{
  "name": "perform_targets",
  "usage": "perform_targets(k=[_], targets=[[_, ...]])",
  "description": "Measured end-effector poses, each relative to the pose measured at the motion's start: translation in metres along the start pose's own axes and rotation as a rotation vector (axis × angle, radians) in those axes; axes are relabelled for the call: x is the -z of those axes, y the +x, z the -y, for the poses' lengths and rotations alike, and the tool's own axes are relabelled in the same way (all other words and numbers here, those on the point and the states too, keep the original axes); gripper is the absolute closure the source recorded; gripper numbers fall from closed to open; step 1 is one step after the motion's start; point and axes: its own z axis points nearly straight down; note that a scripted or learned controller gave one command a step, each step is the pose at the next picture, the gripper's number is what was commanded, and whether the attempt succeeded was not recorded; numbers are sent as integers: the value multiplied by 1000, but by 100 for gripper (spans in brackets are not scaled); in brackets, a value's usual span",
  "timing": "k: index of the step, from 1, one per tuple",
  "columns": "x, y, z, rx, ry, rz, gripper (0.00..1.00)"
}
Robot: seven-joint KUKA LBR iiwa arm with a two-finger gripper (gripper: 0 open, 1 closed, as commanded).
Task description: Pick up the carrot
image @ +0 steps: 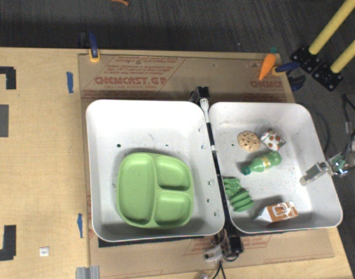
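A: Bench [38, 173] is tan board w/ 2 white bins. What's in the left bin [102, 132]?

B: 1 green divided plate [155, 189], 3 sections.

A: Right bin [300, 124]?

B: 5 items: 1 cookie [247, 139], 1 strawberry-print piece [272, 139], 1 green bottle [262, 163], 1 bunch of green beans [238, 195], 1 orange carton [281, 211].

A: Carrot [267, 66]?

B: Outside both bins, upper right on the board, by a blue clamp [288, 67].

A: Gripper [324, 172]?

B: Right edge of frame, over right bin's rim. Clenched or released — can't tell.

left bin: green divided plate [155, 190] | right bin: cookie [248, 140], green bottle [262, 163], pea pods [238, 194]
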Motion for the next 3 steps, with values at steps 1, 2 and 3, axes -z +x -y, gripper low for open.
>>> perform_targets(k=[1, 2, 3], targets=[[0, 0, 0, 1, 0, 0, 0], [-30, 2, 0, -504, 4, -5, 0], [-93, 37, -9, -852, 2, -1, 0]])
